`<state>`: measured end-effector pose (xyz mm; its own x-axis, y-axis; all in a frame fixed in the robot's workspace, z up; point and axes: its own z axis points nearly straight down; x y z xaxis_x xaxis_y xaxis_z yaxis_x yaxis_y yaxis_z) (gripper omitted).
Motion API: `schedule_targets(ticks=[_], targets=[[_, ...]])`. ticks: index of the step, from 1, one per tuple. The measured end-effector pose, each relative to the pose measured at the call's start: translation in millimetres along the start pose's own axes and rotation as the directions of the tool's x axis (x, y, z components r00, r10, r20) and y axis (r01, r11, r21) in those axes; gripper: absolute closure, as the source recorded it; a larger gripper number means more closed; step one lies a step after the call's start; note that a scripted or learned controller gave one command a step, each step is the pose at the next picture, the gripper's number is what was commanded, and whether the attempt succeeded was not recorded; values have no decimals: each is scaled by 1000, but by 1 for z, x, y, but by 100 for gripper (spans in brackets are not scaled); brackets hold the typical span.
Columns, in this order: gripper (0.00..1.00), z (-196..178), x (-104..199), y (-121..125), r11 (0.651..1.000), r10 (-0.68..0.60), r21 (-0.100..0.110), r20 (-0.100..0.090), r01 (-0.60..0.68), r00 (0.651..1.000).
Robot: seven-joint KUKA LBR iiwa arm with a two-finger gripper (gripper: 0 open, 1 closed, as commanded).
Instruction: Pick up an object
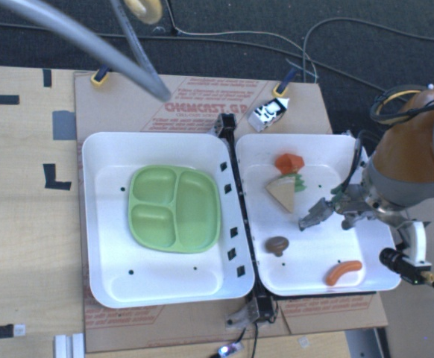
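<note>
Pincer: we see the dark two-finger pincer [312, 218] low over the right shallow white bin [329, 286], near that bin's middle; its fingers look spread, with nothing between them.
Arm: we see the grey arm with its orange band [407, 151] above the right bin's right edge.
Right bin: we find a tan wedge-shaped block [282, 194] just left of the pincer, an orange-red piece with green [290, 164] toward the far edge, a small brown round object [277, 245] near the left wall, and an orange sausage-shaped toy [344, 271] by the near right corner.
Left bin: we see a light green divided plastic plate [175, 208] at the centre of the left white bin [101, 274].
</note>
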<state>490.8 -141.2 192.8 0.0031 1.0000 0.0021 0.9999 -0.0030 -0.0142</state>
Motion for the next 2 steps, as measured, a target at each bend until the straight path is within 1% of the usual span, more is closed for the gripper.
schedule_targets(ticks=[1, 2], targets=[[0, -6, 0, 3, 1000, -4, -12, 2, 4, 1000], [0, 55, 6, 9, 1000, -4, -7, 1, 4, 1000]])
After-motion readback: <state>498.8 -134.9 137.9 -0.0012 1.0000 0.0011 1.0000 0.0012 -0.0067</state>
